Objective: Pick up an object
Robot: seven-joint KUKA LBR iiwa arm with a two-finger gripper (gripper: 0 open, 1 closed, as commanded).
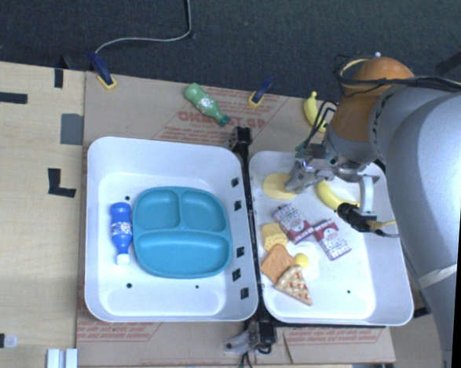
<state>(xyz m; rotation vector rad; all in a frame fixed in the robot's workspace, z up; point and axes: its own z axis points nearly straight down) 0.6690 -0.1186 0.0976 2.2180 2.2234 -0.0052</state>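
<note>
Two white bins sit side by side. The gripper [300, 179] hangs low in the right bin [380, 296], just beside a banana [332, 196] and a yellow disc [276, 187]; its grip cannot be told.

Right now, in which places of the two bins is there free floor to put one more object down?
Left bin: strips along its near wall and far wall, around the blue plate and blue bottle. Right bin: the near right corner, beyond the pizza slice. Crowded: the right bin's left half and under the gripper.
</note>
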